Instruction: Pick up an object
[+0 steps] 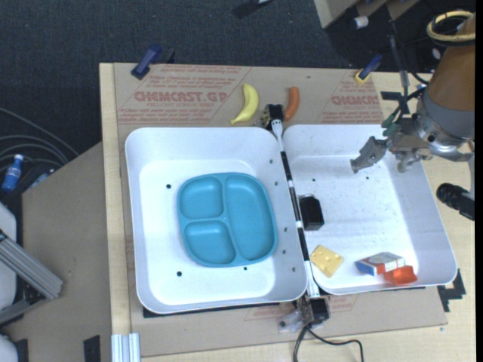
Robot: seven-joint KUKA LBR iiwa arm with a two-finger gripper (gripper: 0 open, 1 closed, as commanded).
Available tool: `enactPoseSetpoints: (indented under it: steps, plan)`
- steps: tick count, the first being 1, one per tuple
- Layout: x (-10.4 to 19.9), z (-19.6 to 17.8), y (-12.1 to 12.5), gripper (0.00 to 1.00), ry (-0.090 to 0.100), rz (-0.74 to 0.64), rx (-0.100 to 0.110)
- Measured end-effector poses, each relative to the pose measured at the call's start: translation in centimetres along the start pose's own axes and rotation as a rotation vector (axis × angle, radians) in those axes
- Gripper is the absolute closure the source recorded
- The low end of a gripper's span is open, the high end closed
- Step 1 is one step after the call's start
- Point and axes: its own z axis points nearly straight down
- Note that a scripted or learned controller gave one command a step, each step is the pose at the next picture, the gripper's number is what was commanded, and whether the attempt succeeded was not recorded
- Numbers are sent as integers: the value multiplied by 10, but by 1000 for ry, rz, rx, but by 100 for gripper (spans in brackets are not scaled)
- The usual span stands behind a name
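My gripper (386, 159) hangs over the far part of the right bin (423, 217), open, with nothing between its grey fingers (368, 155). Below it the bin floor is bare white. Nearer the camera in the same bin lie a black block (310, 212) against the left wall, a yellow cheese wedge (326, 260), a small blue, white and red box (379, 263) and an orange piece (402, 275) touching that box. All of them lie well apart from the gripper.
The left bin (143, 202) holds a blue divided plate (226, 219). A toy banana (246, 104) and an orange carrot-like toy (291, 102) lie on the board behind the bins. Blue clamps (147, 61) grip the board's far edge.
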Motion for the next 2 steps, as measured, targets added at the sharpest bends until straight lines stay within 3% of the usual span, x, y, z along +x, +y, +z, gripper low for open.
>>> enactPoseSetpoints:
  steps: [1, 2]
  plan:
    - [12, 133, 0, 0, 0, 1, 1]
    - [12, 123, 1, 100, -1, 2, -2]
